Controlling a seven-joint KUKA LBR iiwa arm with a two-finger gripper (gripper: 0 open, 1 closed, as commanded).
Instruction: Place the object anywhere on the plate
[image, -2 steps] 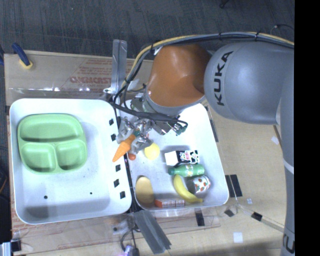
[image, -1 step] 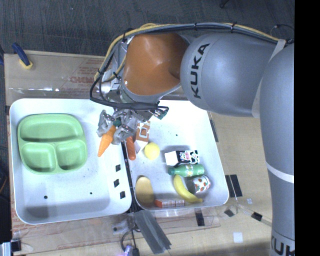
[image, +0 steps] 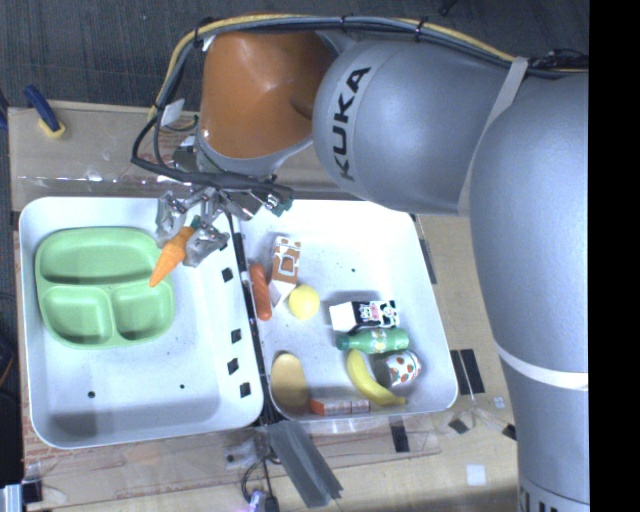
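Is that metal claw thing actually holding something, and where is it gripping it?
Yes. The tool holds an orange carrot by its upper end, over the green plate.

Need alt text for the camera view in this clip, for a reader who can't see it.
The gripper holds an orange carrot tilted over the right edge of a green divided plate in the left white bin. The right bin holds a banana, a yellow ball, a small carton and other toy foods.
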